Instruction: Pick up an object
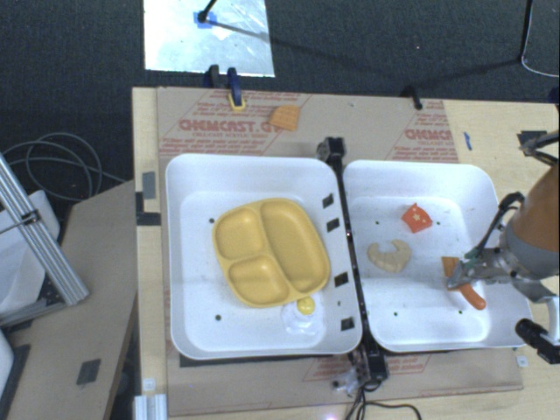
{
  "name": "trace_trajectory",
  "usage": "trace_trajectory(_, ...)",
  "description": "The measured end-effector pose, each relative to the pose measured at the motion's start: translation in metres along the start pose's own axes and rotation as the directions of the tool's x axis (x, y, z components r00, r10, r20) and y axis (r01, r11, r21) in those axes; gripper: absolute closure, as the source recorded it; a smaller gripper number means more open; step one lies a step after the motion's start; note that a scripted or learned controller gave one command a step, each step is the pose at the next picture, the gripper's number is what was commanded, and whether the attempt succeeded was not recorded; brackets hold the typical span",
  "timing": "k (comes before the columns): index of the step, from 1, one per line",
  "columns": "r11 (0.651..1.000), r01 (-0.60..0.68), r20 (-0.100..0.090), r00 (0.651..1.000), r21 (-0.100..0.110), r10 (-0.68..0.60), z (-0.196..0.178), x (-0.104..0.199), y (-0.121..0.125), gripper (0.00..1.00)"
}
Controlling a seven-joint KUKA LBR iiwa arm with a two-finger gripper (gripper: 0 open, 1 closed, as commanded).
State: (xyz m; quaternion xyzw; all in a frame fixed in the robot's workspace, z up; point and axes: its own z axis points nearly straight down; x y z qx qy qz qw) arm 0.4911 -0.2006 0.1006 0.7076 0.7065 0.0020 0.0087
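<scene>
Carrot (pixel 473 298): just beneath the gripper (pixel 465 274), touching or nearly.
Gripper: grip state unreadable.
Right bin (pixel 420 335): three items.
Left bin (pixel 188 261): one yellow tray (pixel 271 250).

Silver sheet (pixel 208 23): upper left of the frame, on dark floor.
Clamp (pixel 234 88): top edge of the bench.
Cables (pixel 52 169): coiled at left.
Metal rail (pixel 35 239): lower left.

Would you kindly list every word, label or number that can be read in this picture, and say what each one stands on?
"CHEMCAST": red print on the brown board under the bins, at its left, behind the left bin.
A second red print on the same board's right, behind the right bin: seemingly the same word, too blurred to read.
Smaller red print beneath both: too small to read.
</scene>
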Motion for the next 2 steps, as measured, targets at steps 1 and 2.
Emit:
trace_trajectory(1,1.0,0.014,-0.015,1.0,0.013,-0.013,-0.018,0.093,-0.003,1.0)
trace_trajectory(2,1.0,0.016,-0.014,1.0,0.006,-0.016,-0.089,0.181,0.008,1.0)
